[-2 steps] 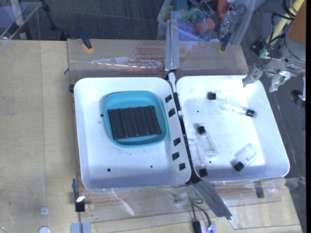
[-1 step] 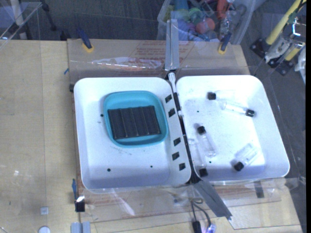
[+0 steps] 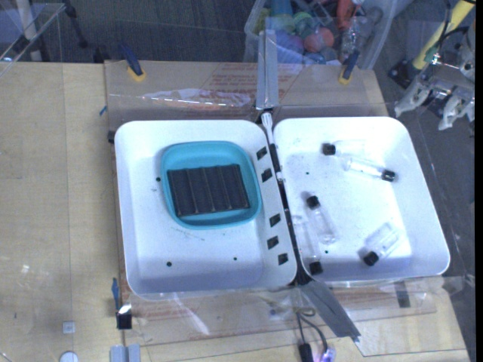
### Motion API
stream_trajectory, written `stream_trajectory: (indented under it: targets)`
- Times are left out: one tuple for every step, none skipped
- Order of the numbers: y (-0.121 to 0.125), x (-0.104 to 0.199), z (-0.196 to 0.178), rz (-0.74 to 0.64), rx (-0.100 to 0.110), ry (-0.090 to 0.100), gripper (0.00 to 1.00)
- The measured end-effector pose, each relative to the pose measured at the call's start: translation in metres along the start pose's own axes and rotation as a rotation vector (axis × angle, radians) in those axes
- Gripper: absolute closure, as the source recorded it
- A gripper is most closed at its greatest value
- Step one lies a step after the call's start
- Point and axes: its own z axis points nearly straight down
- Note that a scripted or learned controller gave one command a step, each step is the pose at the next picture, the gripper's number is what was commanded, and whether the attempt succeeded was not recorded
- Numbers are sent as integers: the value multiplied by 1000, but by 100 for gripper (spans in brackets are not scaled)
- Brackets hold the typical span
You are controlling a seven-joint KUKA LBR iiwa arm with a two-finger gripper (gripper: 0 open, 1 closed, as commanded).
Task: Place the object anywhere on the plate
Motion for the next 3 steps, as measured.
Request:
stream_trajectory:
  targets:
    - [1,-2,-121,-52,-5,0,0]
    - [0,-1,-38,6,-1,0,0]
    - [2,-7,-94,-93,-5,-1,0]
